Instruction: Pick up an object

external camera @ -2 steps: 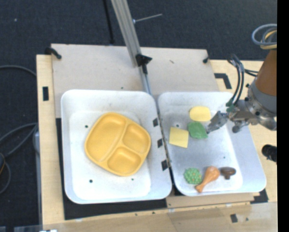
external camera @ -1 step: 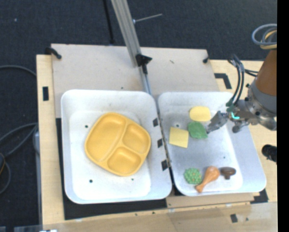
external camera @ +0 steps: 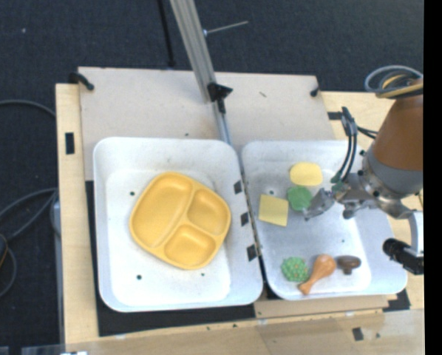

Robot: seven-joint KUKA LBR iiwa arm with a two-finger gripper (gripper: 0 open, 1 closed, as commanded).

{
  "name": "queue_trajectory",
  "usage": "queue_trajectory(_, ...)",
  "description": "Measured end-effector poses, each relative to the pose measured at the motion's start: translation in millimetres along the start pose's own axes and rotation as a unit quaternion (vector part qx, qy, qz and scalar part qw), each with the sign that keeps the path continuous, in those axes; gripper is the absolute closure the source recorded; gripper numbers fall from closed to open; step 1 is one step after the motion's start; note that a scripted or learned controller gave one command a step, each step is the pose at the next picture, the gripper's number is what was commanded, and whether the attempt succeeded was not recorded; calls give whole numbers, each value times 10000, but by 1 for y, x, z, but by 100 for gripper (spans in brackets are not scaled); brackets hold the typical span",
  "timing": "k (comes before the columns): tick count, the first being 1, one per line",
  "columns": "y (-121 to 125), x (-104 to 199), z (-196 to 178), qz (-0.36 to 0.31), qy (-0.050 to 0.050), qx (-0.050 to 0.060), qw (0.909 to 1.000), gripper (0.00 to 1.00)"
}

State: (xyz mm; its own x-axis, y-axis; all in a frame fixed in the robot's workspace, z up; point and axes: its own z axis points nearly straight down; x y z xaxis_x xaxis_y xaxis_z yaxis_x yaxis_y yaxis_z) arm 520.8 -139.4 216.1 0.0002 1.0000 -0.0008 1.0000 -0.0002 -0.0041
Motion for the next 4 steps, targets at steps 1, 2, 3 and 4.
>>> queue_trajectory(1, 4, 2, 43, -1, 0, -5, 10000, 0)
queue_trajectory(2, 0, -9, 99, 4, 0, 0, 10000, 0)
queue_trajectory(3, 2, -9, 85, 21, 3, -45, 10000, 100)
queue_trajectory(4, 7, -13, 21, -14, -10, -66, 10000, 100)
